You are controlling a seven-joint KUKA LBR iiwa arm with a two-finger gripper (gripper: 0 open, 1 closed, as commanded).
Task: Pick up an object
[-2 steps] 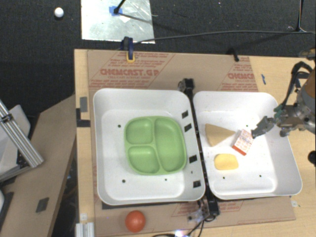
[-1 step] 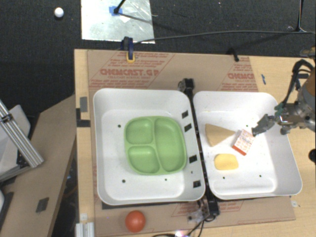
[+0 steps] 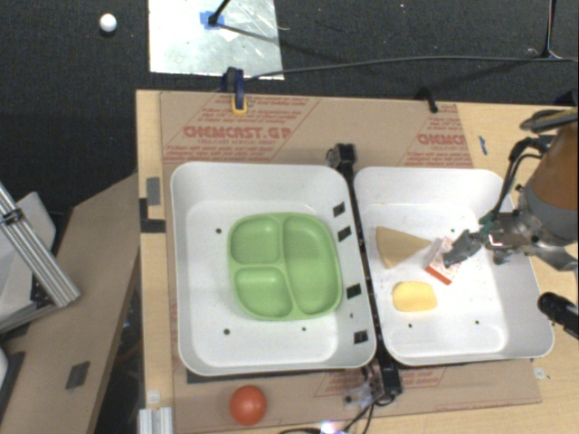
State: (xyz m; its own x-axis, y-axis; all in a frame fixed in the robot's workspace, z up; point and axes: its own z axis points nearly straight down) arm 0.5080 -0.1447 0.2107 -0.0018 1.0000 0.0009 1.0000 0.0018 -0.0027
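From the camera view, you see the gripper point(image 3: 457, 250) low over the right bin point(image 3: 470, 337), reaching in from that bin's right edge. You cannot tell how the jaws stand; the tip is too small and blurred. Just beside the tip, on the side toward the bin's middle, lies a small red and white object point(image 3: 438, 270), close enough that it may be touching, and you cannot tell which. It does not show as held. A tan wedge point(image 3: 399, 244) lies next to it toward the left bin point(image 3: 194, 242), its long axis running roughly across the bin toward the gripper. A yellow object point(image 3: 414, 297) sits near the bin's front edge, a little apart from the tip.

The green divided plate point(image 3: 283, 266) rests in the left bin. An orange ball point(image 3: 247, 404) lies on the counter's front edge.

You can read "CHEMCAST GP" printed in red on the brown sheet point(image 3: 253, 127) behind both bins.
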